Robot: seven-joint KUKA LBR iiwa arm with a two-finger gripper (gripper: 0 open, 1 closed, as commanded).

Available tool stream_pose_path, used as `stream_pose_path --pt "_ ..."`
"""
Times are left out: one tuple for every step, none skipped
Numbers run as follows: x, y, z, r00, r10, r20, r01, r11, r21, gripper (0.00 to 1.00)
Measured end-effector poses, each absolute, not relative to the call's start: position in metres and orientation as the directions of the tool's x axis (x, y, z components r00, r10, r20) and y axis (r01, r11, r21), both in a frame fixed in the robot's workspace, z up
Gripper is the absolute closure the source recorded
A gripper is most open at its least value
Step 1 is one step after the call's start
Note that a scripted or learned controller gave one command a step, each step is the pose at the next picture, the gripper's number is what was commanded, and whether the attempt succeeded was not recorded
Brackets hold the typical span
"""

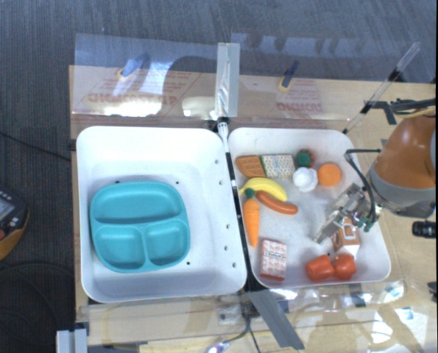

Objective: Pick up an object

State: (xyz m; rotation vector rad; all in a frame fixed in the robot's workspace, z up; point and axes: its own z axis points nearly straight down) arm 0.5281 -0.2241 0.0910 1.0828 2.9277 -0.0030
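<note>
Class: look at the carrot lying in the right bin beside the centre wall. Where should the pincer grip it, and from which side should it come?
Grip the carrot across its thick upper part, coming straight down from above. It lies flat, lengthwise along the bin wall, so the fingers should probably close across its width, though the wall side looks tight.

Gripper (341, 226) over toy-filled right bin (373, 271)
</note>
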Motion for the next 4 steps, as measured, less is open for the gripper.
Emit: stream_pose_path --pt "0.521 -0.224 0.091 -0.754 0.656 -0.021 0.656 0.755 0.005 0.00" --pt "0.659 -0.222 0.090 -0.729 0.684 0.000 0.684 0.729 -0.001 0.00" --pt "0.568 -0.225 0.090 -0.718 0.695 -0.013 0.695 0.719 0.003 0.00" --pt "0.570 -0.225 0.100 -0.720 0.694 -0.018 0.694 0.720 0.004 1.00"
